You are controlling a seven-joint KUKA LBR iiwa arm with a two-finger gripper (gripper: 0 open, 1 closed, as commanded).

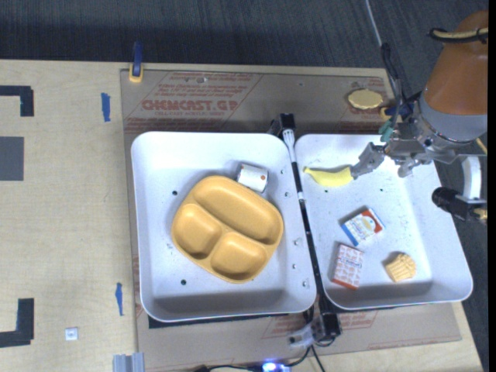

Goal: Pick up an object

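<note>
Arm (457,76): it is reaching in from the upper right of the frame, grey with an orange band, and is hanging over the upper part of the right bin
Claw (385,160): it is sitting over the upper middle of the right bin; one grey finger (366,161) is pointing toward the left, with its tip just beside the right end of the banana; I cannot tell if the claw is open or closed, and nothing is showing between the fingers
Banana (328,177): a small yellow toy banana, lying flat in the upper left corner of the right bin, near the divider
Right bin (449,285): white and shallow, it is holding the banana, two small packets and a cracker
Upper packet (362,227): white, red and blue, lying tilted near the middle of the right bin
Lower packet (348,266): white and red, lying below it, near the lower left of this bin
Cracker (400,267): a yellow ridged piece, lying just to the right of the lower packet
Left bin (147,208): white, it is carrying a big yellow divided tray (226,227) in the centre
Small cup (252,177): white, lying on its side, touching the upper edge of the tray
Desk (62,208): light wood, with a brown board under both bins
</note>
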